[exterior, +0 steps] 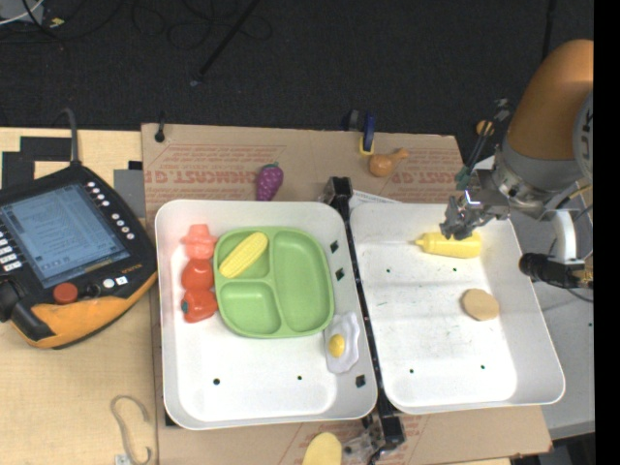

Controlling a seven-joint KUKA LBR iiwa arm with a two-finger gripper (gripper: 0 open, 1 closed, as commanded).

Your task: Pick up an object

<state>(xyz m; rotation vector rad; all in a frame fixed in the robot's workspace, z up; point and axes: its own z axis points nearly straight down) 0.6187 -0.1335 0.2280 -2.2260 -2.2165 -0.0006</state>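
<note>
In the right bin (pixel 455 366) a yellow banana-like piece (pixel 449 247) lies near the far edge. My gripper (pixel 458 227) hangs right above its right part, fingertips close to or touching it. A round tan cookie (pixel 480 304) lies nearer the front right of the same bin. The left bin (pixel 252 395) holds a green divided plate (pixel 276 284) with a yellow corn cob (pixel 241 253) in one compartment, a red-orange bottle-shaped toy (pixel 198 274) beside the plate, and a fried egg (pixel 339 342) at its right wall.
A purple grape bunch (pixel 269 180) and an orange pear-like toy (pixel 384 163) lie on the cardboard behind the bins. A tablet controller (pixel 63 250) sits at the left. A yellow object (pixel 323 449) lies in front of the bins.
</note>
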